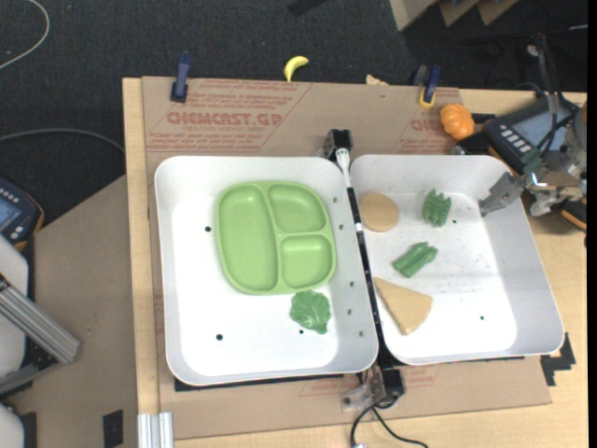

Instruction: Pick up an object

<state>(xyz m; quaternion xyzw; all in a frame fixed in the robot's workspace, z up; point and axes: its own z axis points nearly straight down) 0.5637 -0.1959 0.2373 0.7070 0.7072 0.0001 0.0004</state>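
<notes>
The right bin (pixel 499 283) holds a round tan disc (pixel 379 212), a small dark green toy (pixel 435 207), a green bean-like piece (pixel 413 259) and a tan wedge (pixel 405 305). In the left bin (pixel 177 250) lie a light green divided plate (pixel 275 236) and a green leafy toy (pixel 311 310) just below it. My gripper (pixel 497 195) hangs over the right bin's upper right corner, right of the dark green toy and apart from it. Nothing shows in it.
Both bins rest on a cardboard sheet (pixel 233 115) held by blue clamps (pixel 180 77) at the back. An orange ball (pixel 455 120) and a yellow banana toy (pixel 295 65) lie outside the bins at the back. Cables and equipment crowd the right edge.
</notes>
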